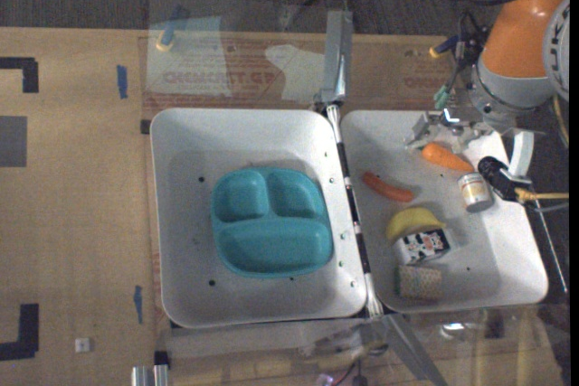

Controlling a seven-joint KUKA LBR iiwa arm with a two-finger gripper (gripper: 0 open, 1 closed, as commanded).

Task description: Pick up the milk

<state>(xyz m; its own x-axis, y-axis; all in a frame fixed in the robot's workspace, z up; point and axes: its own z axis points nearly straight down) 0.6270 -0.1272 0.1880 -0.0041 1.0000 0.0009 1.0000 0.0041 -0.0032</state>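
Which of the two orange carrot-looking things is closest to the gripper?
The paler orange carrot, right under the gripper; the redder one lies farther left.

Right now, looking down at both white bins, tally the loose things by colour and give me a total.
Teal: 1, the teal three-compartment plastic tray
Orange: 2, the orange carrot and the thin orange-red pepper
Yellow: 1, the yellow banana
Black and white: 1, the cow-patterned milk carton
Tan: 2, the small tan can and the speckled tan block
Total: 7

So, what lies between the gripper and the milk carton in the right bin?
In the camera view, bare white bin floor and a yellow banana lie between the gripper and the milk carton, the banana touching the carton's upper edge.
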